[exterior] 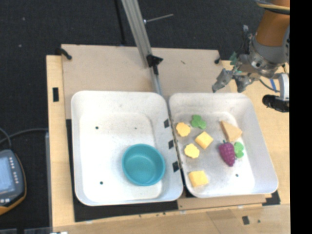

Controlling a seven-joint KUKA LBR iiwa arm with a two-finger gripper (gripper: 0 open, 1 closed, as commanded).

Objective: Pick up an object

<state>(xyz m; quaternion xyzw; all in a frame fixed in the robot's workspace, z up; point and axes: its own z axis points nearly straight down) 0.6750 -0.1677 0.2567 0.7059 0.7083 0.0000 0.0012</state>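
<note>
I see the gripper (231, 80) hanging above the far edge of the right bin (258, 177), fingers apart and clamping nothing. In that bin lie yellow pieces, a green piece and a purple grape bunch (227, 153) near its right edge. The left bin (87, 106) carries a blue bowl (143, 165) toward its near edge.

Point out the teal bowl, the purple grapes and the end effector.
teal bowl (143, 164), camera view, middle of its inside.
purple grapes (226, 153), camera view, centre of the bunch.
end effector (232, 81), camera view, midway between its fingertips.
</note>
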